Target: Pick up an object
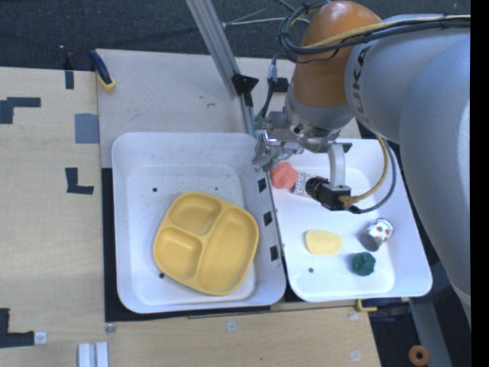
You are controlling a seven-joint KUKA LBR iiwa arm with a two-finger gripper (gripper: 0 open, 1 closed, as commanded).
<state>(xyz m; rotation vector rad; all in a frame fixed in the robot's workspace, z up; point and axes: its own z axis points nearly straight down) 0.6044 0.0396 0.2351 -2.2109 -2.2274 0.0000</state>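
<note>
Hovering my end effector (267, 153) over the right bin's (405, 281) far left corner, I cannot tell its opening. A pink object (284, 176) is lying just beside it; the yellow divided tray (206, 241) is sitting in the left bin (130, 205).

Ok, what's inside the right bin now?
The right bin holds a pink object beside the gripper, a pale yellow piece, a shiny silver object and a dark green lump. The arm covers the bin's far end.

Bench (46, 228) bears two white bins: left bin (126, 205), right bin (405, 274)
</note>
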